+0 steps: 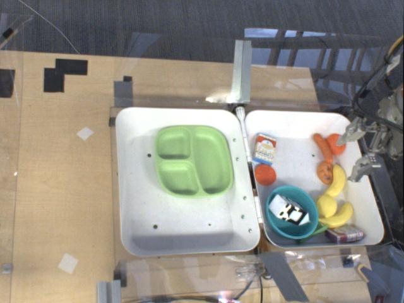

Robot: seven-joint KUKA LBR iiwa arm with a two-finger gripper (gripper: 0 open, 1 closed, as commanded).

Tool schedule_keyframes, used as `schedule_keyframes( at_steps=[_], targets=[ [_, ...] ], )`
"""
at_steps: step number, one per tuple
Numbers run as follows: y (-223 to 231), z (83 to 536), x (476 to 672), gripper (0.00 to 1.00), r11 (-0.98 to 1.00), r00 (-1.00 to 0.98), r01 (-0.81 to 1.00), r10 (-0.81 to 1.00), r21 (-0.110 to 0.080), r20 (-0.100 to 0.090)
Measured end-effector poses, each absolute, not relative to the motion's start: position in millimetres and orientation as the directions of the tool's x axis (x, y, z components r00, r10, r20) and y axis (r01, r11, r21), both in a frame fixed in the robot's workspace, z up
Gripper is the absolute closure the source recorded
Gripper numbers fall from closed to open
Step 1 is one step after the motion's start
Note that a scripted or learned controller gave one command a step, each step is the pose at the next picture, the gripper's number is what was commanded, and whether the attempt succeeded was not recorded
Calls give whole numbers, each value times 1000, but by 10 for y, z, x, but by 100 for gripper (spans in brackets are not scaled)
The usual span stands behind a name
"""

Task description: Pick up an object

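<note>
The right bin [297, 126] holds several objects. An orange carrot [326, 146] lies near its far right, with a small orange piece [325, 171] below it. Two yellow bananas [335, 197] lie along the right side. A red ball [265, 174] sits beside a small white and orange carton [265, 149]. A teal bowl [306, 223] contains a black and white item [290, 212]. A purple box [345, 235] lies at the near right corner. My gripper [356, 149] hangs over the bin's right rim, open, with nothing between its fingers, just right of the carrot and bananas.
The left bin [139, 219] holds a green divided plate [192, 160]. A metal post [242, 71] stands behind the divide between the bins. Cables and dark hardware [379, 87] crowd the far right beside the arm.
</note>
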State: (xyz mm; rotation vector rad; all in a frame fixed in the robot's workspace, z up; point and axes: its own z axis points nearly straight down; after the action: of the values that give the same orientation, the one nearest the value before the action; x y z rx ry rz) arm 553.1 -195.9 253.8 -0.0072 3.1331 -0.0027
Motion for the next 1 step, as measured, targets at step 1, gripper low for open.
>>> schedule_keyframes(
  at_steps=[1],
  targets=[
    [-1937, 1324, 5905, 0, 992, -992, -125, -125, 3, 3]
  ],
)
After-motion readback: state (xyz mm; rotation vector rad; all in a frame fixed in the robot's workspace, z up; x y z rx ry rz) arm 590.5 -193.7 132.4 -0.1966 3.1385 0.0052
